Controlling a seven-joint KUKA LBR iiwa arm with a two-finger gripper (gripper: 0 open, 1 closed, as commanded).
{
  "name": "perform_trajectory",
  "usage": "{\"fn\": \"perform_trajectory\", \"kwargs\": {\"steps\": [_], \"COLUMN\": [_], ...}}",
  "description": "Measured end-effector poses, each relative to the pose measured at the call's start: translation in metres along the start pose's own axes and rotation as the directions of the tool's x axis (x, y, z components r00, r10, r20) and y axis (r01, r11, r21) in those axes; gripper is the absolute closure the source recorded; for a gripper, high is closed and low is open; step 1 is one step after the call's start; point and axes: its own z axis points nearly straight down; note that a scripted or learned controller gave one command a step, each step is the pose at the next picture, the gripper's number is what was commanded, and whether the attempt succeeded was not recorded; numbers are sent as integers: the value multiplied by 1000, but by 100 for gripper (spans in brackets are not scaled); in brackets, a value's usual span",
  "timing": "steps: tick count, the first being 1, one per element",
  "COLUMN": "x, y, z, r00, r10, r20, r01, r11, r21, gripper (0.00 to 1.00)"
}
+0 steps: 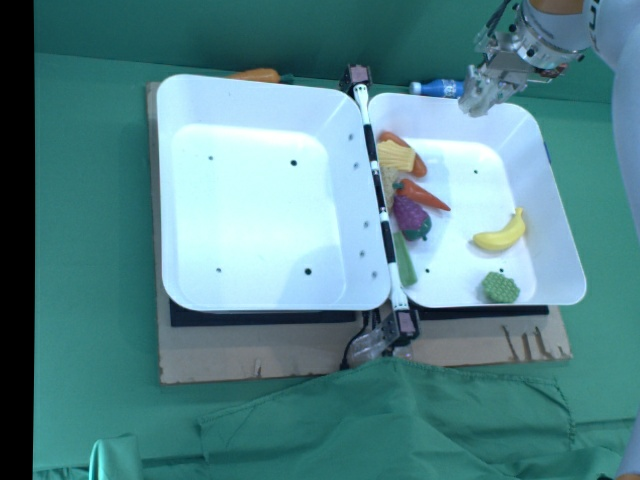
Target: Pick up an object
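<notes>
Bench (90,268): green cloth cover, matte; brown cardboard sheet (250,353) under both bins, edges rough, slits cut at near right corner.

Left bin (180,98): white moulded plastic, shallow, rounded corners, smooth w/ a few small dark dots on floor.

Right bin (560,238): same make, touching left bin along a black-and-white striped divider bar (375,168).

Right bin contents, mostly toy food, glossy plastic:
- banana (501,232), yellow, curved, mid-right of floor, lying apart.
- green lump (499,287), knobbly, roundish, near front wall.
- carrot (424,195), orange, tapered, by divider.
- grapes (410,213), purple cluster w/ green bit, touching carrot.
- yellow ridged piece (393,154), w/ an orange item just behind it.
- green stick (404,258), long, thin, along divider.

Outside bins: blue-white bottle (436,88) lying on its side behind right bin; orange item (256,74) behind left bin rim.

Claw (480,96): metal, grey, boxy, above far rim of right bin, near bottle. Nothing seen betw. fingers; how far open – can't tell. Arm (560,8) grey w/ orange band.

Front: crumpled green fabric (400,418), folds visible.
</notes>
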Motion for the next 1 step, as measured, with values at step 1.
{"fn": "perform_trajectory", "kwargs": {"steps": [1], "x": [-3], "y": [11], "z": [28], "r00": [1000], "r10": [4], "r20": [1], "r01": [-4], "r11": [1000], "r21": [11], "gripper": [100]}}
